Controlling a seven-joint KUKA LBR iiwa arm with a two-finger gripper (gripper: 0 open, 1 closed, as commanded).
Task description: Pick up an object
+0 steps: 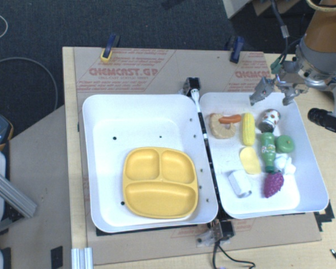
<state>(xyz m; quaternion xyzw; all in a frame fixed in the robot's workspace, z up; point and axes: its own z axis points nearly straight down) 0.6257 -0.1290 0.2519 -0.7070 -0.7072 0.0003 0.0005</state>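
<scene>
My gripper [274,95] hangs open above the far edge of the right bin [308,192], with nothing between its fingers. Below it in that bin lie a hot dog bun with a sausage [223,124], a corn cob [248,128], a brown and white ball [269,118], a green bottle [267,151], a green apple [285,144], a yellow lemon [249,160], purple grapes [273,184] and a grey can [239,183]. The ball sits closest to the gripper, just toward the near side.
The left bin [101,122] holds a yellow divided plate [159,182]. Blue and yellow clamps [108,47] grip the board's far edge. A black clip [191,86] sits between the bins at the far side.
</scene>
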